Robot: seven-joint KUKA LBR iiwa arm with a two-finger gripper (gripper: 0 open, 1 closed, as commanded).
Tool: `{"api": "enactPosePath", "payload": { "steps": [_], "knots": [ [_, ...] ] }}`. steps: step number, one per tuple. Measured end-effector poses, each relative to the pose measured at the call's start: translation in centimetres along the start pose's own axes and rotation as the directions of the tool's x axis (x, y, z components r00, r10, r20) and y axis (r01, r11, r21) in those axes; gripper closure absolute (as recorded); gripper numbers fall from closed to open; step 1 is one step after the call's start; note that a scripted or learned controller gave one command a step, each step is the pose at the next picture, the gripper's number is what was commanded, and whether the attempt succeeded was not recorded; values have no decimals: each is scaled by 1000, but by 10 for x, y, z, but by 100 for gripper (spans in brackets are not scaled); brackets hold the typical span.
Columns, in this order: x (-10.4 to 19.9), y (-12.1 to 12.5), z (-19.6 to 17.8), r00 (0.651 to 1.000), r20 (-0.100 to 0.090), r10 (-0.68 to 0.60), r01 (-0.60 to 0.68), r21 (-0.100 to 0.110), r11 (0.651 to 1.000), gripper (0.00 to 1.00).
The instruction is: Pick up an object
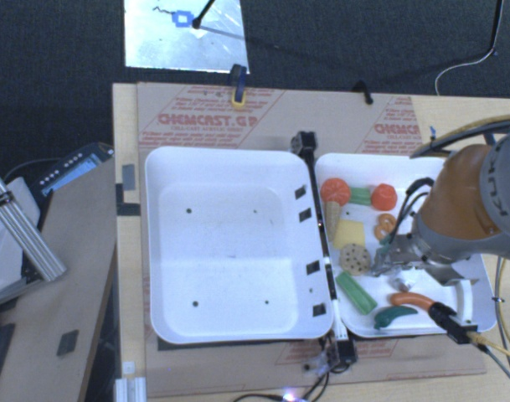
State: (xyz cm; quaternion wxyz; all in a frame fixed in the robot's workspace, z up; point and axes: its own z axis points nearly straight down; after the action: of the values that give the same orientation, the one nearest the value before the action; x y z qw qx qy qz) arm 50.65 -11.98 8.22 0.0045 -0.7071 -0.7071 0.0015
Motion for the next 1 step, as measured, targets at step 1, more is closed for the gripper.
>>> {"api": "enactPosePath", "payload": {
  "steps": [1],
  "knots": [
    [33,76,-28,1000,5,-9,9,-17,1000,100]
  ]
}}
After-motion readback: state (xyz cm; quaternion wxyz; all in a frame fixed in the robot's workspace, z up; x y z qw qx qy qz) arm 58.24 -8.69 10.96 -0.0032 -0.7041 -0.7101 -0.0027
